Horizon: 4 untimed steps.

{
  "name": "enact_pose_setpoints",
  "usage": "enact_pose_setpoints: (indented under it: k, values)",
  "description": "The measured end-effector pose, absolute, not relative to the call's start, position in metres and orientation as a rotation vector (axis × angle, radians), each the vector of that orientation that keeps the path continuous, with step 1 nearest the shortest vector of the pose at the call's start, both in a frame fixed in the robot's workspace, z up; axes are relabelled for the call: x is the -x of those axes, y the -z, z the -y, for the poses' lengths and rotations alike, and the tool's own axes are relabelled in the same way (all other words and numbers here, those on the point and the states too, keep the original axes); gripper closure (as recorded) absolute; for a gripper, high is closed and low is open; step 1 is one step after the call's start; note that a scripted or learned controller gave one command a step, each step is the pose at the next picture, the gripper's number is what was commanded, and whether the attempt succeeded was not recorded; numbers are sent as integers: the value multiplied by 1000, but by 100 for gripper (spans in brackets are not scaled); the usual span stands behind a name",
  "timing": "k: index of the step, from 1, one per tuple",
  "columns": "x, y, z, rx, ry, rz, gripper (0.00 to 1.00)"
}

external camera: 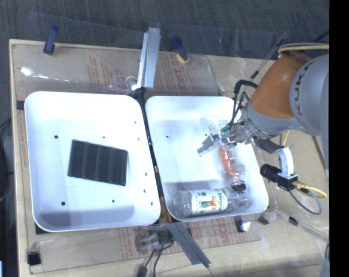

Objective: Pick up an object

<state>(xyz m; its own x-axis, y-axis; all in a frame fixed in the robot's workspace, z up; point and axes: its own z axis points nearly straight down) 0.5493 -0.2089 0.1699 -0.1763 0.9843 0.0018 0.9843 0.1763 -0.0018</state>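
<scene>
The gripper [211, 142], grip state unclear, hovers just beside the orange-tinted bottle [230, 163] in the right bin [168, 120]

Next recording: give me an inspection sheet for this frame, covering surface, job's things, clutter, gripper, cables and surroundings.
Surface: bench bearing left bin and right bin.
Job's things: black pad lying flat in left bin; clear bottle on its side along right bin's near wall; small orange bottle beside it.
Clutter: blue clamps on bench's far edge.
Gripper: gripper over right bin, above orange bottle.
Cables: yellow cable at right.
Surroundings: dark floor.
</scene>
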Motion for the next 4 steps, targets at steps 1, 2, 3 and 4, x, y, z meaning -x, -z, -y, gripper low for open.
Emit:
enact_pose_setpoints:
  k: [1,2,3,4]
  values:
    - [-559,-176,209,1924,-1,2483,0]
    - [-555,-179,209,1842,-2,2540,0]
    - [-555,-179,209,1830,-2,2549,0]
    - [-547,-200,211,1852,-1,2538,0]
